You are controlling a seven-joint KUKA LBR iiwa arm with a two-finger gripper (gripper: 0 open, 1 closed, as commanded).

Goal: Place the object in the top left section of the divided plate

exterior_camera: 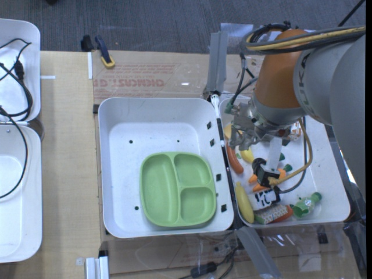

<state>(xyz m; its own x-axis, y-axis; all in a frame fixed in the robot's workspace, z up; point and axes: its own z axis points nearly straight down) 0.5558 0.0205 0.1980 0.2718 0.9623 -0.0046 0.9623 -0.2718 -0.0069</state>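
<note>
One bin wall [221,156] stands between our gripper [247,137], whose state we cannot tell, and the plate [158,186] to its left; an orange toy [235,159] lies just beside it.

You look down from one fixed camera set above the bench [64,127], tilted at a slant, so the grey floor [174,16] shows as a strip along the top of the frame, beyond the gripper [245,137]. The view stands near enough to take in both white bins and little more. The first bin [328,167], under the gripper, lies toward the frame's right. The second bin [157,132], beside the gripper on the side away from the arm [325,80], sits mid-frame with the green divided plate [177,189] in it. The arm looms at the upper right, close to the lens and large, covering part of the first bin.
</note>
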